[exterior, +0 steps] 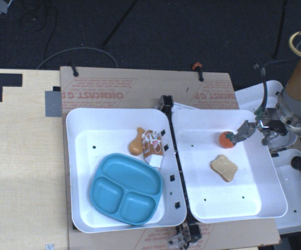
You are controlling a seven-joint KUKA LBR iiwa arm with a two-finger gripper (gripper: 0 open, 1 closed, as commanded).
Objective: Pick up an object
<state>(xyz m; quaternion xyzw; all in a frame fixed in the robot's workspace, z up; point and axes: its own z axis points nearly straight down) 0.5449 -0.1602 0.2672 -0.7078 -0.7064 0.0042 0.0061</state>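
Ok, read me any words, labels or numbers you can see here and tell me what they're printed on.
Faint red lettering, upside down, on the cardboard sheet behind the bins: too blurred to read.
A second faint red mark to its right on the same sheet: also unreadable.
Red print on the cardboard's front edge: unreadable.

A small round orange-red tomato (226, 139) is seen in the right bin (265, 204), near its upper middle, touching the grey tip of the end effector (242, 133) at its right side. Below it, apart, a tan bread slice (224, 167) lies flat. In the left bin (80, 160), a blue divided plate (125, 188) lies flat, with a yellow-brown drumstick (137, 143) and a brown-and-white piece (152, 144) just above it.
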